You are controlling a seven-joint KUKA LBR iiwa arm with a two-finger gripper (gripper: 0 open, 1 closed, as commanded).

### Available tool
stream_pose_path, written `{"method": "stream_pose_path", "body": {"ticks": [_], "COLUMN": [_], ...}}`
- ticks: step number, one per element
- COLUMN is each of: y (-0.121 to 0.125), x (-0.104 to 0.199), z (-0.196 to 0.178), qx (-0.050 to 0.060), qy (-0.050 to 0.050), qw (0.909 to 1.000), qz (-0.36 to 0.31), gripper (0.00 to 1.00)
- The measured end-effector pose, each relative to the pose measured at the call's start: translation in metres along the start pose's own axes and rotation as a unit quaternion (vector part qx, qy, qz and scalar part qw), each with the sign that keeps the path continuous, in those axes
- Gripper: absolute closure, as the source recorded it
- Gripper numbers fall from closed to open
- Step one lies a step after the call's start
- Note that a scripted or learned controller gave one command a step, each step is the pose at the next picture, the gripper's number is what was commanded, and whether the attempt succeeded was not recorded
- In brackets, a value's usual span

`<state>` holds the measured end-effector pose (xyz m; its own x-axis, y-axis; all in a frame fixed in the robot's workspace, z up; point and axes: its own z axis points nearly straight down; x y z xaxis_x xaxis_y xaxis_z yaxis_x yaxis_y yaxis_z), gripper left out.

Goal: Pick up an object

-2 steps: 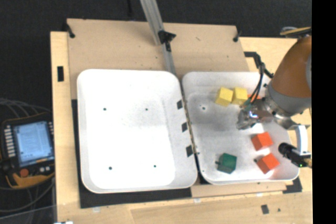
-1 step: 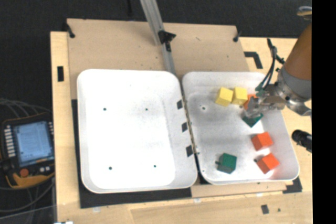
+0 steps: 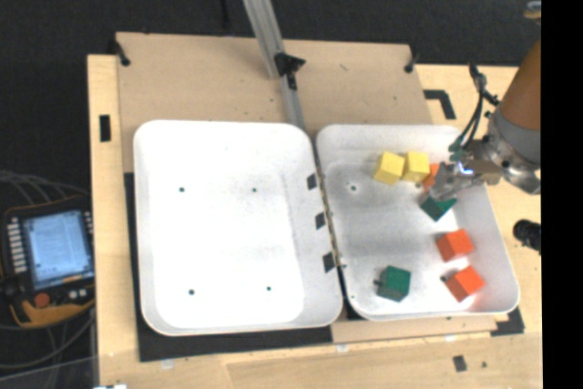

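The right bin (image 3: pixel 364 223) holds several small blocks. My gripper (image 3: pixel 444 187) hangs over the bin's right part, directly above a dark green block (image 3: pixel 438 209) and touching or nearly touching its top edge. A bit of an orange block (image 3: pixel 429 179) peeks out at the gripper's left side. Two yellow blocks (image 3: pixel 389 167) (image 3: pixel 417 164) sit side by side just left of the gripper. Nearer the front lie two orange blocks (image 3: pixel 455 244) (image 3: pixel 465 282) and another green block (image 3: pixel 393 282).
The left bin (image 3: pixel 223 223) stands next to the right one, with a row of clips (image 3: pixel 321 219) along the shared edge. A slanted metal rail (image 3: pixel 264 23) rises behind the bins. A handheld pendant (image 3: pixel 50 255) lies off the bench at the left.
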<state>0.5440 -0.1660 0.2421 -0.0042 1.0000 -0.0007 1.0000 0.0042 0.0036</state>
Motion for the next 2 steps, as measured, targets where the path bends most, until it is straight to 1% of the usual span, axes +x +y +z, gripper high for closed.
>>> {"method": "stream_pose_path", "body": {"ticks": [1,2], "y": [0.009,0.030], "x": [0.044,0.100], "z": [0.006,0.013], "qx": [0.001,0.001], "qy": [0.000,0.000], "qw": [1.0000,1.0000], "qz": [-0.001,-0.002], "gripper": [1.00,1.00]}}
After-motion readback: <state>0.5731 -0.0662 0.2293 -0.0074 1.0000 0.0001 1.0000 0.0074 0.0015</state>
